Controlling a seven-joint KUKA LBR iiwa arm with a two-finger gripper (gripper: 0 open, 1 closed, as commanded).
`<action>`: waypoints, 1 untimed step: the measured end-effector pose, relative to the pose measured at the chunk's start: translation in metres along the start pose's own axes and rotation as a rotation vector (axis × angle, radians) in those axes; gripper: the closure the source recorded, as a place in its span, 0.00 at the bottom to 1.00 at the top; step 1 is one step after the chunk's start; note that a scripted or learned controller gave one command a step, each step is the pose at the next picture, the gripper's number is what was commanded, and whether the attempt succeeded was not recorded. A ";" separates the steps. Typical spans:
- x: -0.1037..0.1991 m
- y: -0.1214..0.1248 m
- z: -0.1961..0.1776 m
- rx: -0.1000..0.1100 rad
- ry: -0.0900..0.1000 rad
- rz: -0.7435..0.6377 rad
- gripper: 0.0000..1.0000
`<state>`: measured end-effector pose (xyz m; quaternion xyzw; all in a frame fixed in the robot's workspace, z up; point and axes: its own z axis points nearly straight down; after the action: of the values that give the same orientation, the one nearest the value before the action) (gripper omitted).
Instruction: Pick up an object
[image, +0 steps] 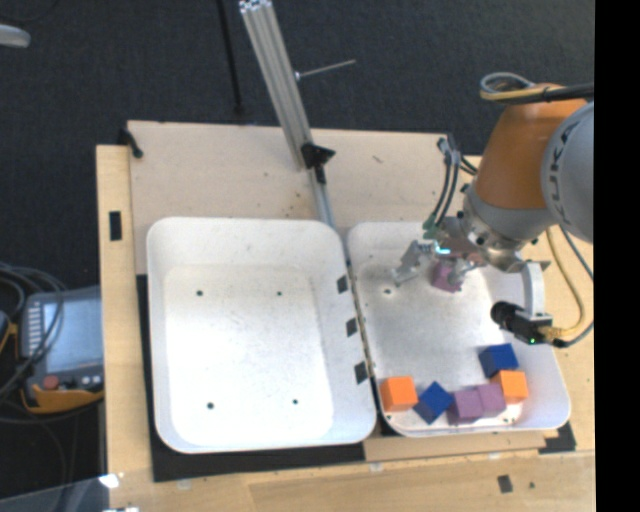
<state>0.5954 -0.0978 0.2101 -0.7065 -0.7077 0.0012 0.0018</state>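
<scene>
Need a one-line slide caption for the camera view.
KUKA gripper over the right bin beside a purple block; orange, blue and purple blocks cluster along the near wall.

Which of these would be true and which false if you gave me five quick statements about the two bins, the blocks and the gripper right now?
1. The blocks lie in the right bin. True.
2. The gripper is over the left bin. False: it is over the right bin's far part.
3. A purple block sits between the gripper's fingers. True, as far as the view shows.
4. An orange block lies near the right bin's near-left corner. True.
5. All loose blocks are orange. False: blue blocks and another purple one lie there too.
</scene>
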 end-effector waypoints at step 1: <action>0.000 0.001 -0.003 -0.005 0.000 0.001 0.00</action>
<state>0.5964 -0.0978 0.2126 -0.7068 -0.7074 -0.0006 -0.0002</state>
